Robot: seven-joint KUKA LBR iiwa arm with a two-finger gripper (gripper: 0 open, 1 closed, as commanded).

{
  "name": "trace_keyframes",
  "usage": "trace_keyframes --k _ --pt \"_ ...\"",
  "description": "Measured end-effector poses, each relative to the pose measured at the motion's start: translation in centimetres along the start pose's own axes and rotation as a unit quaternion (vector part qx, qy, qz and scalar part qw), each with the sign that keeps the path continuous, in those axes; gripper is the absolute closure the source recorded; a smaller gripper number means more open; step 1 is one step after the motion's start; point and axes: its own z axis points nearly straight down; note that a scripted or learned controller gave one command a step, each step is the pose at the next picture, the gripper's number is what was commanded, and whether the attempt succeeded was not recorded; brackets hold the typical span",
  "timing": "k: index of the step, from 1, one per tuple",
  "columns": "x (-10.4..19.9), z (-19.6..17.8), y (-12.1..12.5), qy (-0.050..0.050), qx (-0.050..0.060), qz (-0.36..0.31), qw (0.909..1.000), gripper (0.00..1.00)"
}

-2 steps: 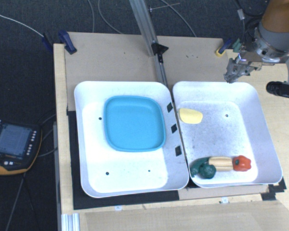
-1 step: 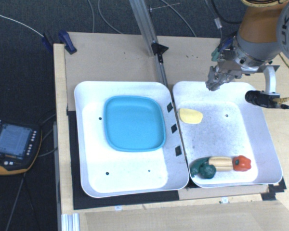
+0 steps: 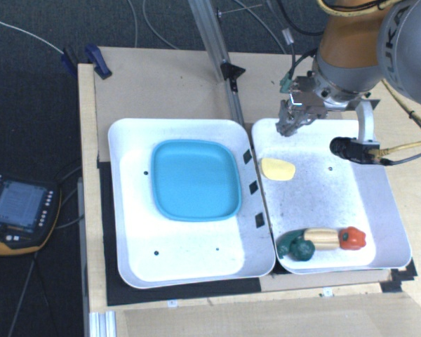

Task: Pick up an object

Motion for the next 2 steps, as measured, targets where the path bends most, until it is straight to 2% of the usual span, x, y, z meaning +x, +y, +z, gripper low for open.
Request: trace_keyframes --k 2 --pt "10.2 2.2 -1.0 0.000 0.001 0.000 1.0000 1.00"
